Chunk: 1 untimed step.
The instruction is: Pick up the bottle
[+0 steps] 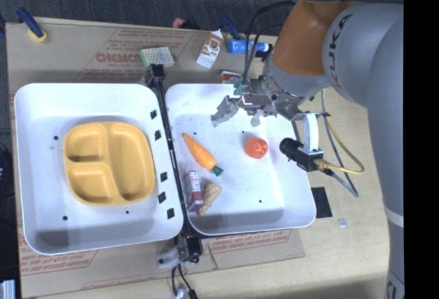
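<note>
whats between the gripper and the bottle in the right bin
In the camera view, the carrot lies between the gripper and the bottle; bare white bin floor otherwise.

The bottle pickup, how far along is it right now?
Nothing looks done yet: the bottle lies in the right bin, by its left wall, next to a beige piece. In hand: the gripper hangs over the bin's upper part, with nothing between its fingers, well apart from the bottle; the carrot lies between them. Left: move down-left to the bottle, grasp and lift.
</note>
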### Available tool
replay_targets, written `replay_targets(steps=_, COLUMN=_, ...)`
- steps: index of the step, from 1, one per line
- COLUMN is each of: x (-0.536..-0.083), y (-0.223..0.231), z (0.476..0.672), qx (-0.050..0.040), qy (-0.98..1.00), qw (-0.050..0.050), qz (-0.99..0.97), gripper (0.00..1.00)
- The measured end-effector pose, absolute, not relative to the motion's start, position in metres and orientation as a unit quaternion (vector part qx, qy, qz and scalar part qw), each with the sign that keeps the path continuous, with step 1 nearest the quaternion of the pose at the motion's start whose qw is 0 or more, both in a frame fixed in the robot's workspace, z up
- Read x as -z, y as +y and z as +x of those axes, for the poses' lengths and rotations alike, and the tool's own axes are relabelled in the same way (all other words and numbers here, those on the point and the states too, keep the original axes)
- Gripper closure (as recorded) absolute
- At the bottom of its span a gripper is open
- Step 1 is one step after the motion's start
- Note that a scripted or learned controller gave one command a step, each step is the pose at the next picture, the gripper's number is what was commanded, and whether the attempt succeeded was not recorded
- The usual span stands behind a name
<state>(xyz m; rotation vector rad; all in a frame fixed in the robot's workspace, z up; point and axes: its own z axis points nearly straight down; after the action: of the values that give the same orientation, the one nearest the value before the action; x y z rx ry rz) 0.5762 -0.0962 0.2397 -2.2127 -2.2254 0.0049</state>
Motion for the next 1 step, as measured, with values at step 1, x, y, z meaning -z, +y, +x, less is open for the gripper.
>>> replay_targets(steps=1, x=-0.2498, y=-0.0958, z=0.5765, qx=-0.0024, qy=-0.711, qw=0.003, qz=-0.703, gripper=1.00)
